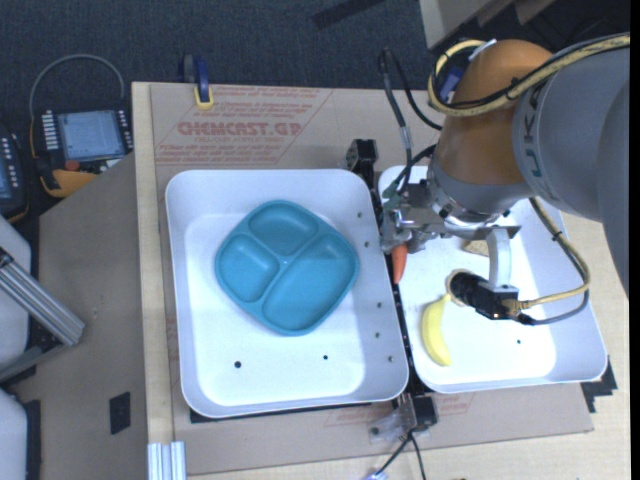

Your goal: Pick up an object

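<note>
My gripper (400,230) hangs over the left edge of the right bin (560,358), under the grey arm with its orange band. A small orange, carrot-like object (399,263) pokes out directly below it, against the bin's left wall; the view does not show whether it is held. A yellow banana (435,332) lies in the same bin, nearer the front. A tan object (480,244) peeks out from under the wrist.
The left bin (190,268) holds a blue divided plate (287,265). A black connector with a yellow cable (482,296) hangs from the arm beside the banana. The arm covers most of the right bin's back half.
</note>
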